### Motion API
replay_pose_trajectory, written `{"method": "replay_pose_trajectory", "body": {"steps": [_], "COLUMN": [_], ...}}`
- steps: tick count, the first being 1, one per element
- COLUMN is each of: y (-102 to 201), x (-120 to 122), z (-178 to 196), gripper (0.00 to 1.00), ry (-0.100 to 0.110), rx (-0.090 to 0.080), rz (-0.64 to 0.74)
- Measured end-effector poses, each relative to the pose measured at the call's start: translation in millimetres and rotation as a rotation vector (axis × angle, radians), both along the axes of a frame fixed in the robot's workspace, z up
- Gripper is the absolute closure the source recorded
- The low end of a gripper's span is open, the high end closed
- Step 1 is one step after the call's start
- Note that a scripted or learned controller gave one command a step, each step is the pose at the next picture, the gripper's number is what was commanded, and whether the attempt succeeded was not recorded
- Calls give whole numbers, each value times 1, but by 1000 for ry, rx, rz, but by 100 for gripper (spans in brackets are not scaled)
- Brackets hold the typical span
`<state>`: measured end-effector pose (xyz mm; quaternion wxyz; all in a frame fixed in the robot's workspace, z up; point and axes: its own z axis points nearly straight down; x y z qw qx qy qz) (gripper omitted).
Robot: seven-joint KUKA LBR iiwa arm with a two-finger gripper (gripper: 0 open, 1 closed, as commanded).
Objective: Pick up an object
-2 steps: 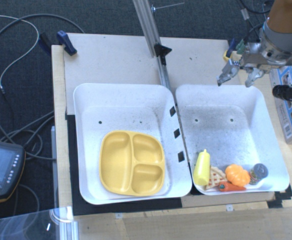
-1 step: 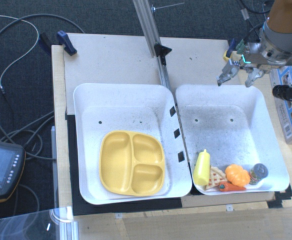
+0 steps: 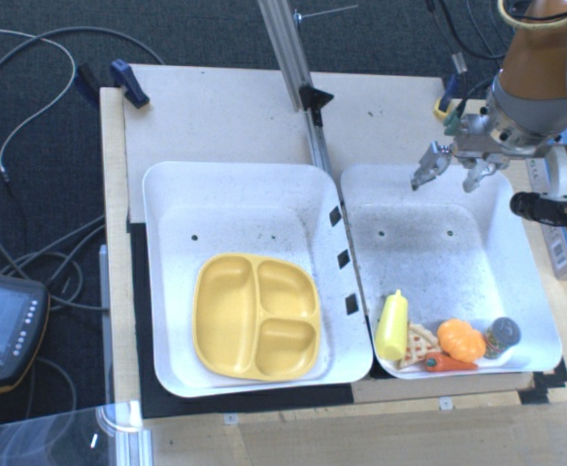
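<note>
Objects (yellow bottle [image 3: 392, 325], waffle [image 3: 420, 344], orange pumpkin [image 3: 459, 339], carrot [image 3: 443, 363], grey can [image 3: 502, 335]) lie clustered at the right bin's [image 3: 429, 250] near edge; no legible labels. Gripper [image 3: 453, 172] hangs well apart above the far rim, fingers spread, nothing between them.

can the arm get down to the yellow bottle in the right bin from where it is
Probably yes. The end effector hangs open above the far end of the right bin, and bare bin floor lies between it and the yellow bottle. The waffle beside the bottle crowds one side.

Robotics lab: bench [image 3: 216, 115] with bins, loose cables [image 3: 31, 85], carpet.
</note>
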<state>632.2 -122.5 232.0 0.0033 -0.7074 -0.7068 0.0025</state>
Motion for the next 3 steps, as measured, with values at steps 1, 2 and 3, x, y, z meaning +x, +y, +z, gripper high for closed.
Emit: {"method": "replay_pose_trajectory", "body": {"steps": [1,2,3], "y": [-2,-2,-2], "x": [0,8,10], "z": [-43,-100,-84], "gripper": [0,0,100], "ry": [-1,0,-9], "rx": [0,0,0], "rz": [1,2,2]}}
